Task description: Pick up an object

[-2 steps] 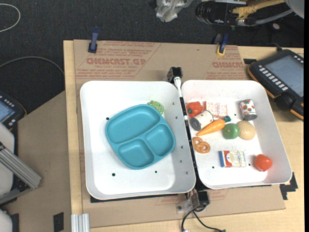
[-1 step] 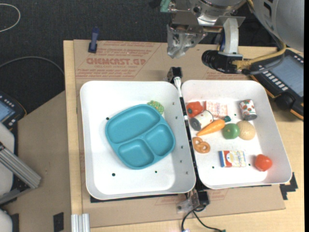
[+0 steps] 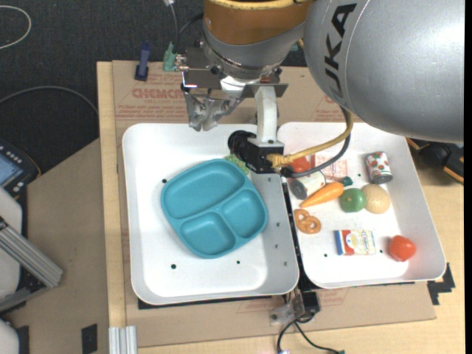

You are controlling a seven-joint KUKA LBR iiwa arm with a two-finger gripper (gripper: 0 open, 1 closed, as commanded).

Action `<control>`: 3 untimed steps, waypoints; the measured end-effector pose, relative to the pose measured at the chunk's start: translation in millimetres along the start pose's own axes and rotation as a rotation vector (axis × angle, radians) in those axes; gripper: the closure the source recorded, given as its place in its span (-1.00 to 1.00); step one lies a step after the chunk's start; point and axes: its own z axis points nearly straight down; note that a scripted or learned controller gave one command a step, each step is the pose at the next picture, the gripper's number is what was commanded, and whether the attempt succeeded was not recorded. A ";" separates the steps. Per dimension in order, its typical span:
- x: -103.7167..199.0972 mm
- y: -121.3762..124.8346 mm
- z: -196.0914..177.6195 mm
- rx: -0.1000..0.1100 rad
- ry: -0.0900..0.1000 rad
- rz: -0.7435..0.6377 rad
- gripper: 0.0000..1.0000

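Occupying most of the left bin (image 3: 140,220): a teal tray (image 3: 214,207), leaving bare floor along the left wall and near edge. Crowding the right bin (image 3: 428,249): carrot (image 3: 322,194), pretzel (image 3: 307,222), green fruit (image 3: 352,199), pale ball (image 3: 376,198), can (image 3: 378,167), carton (image 3: 355,242), tomato (image 3: 401,248). Remaining open: narrow gaps between them and a strip along the near edge. Overhanging both bins' far ends: the arm (image 3: 383,43).

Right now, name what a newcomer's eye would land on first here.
The big grey arm with its orange band fills the top right, its gripper hanging over the left bin's far edge. In that bin lies a blue divided plate. The right bin holds small toy foods, among them a carrot and a red tomato.
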 end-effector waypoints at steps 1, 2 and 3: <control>-7.4 -14.1 42.8 -0.002 -0.004 0.013 1.00; -5.7 -73.7 40.3 -0.004 -0.002 0.008 1.00; -55.2 -80.8 -39.1 -0.019 0.001 0.016 1.00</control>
